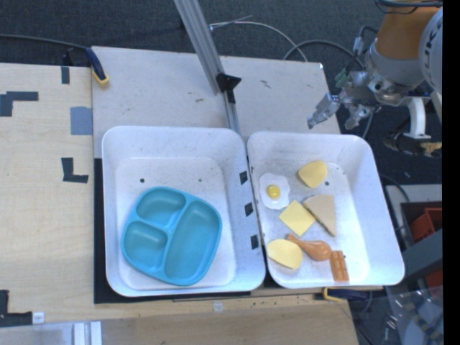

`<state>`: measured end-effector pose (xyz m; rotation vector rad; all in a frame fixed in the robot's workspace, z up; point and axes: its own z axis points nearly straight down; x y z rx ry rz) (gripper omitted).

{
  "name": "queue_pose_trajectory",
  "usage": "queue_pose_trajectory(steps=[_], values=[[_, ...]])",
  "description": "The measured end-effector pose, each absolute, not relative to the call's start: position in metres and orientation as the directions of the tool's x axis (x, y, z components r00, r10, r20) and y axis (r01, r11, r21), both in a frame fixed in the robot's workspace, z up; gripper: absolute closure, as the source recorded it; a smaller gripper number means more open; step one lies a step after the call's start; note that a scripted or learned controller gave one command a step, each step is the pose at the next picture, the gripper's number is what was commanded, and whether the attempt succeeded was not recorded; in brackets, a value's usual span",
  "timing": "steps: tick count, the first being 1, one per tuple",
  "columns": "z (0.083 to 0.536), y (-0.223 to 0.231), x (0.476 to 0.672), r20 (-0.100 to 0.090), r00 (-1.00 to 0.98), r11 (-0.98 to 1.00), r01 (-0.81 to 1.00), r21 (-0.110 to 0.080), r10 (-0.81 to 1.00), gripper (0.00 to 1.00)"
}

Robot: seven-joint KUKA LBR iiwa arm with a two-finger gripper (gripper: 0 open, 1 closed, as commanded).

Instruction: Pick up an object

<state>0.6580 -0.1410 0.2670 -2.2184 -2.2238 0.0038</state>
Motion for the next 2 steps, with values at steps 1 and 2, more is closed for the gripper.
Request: queue_pose_trajectory(steps=[1,2], values=[[0.443,-0.170,0.630,-0.003,-0.001,0.001,1.000,0.009,1.000,0.00],[0.544,-0.184,0.633,-0.003,-0.002,0.002,1.000,0.009,1.000,0.00]])
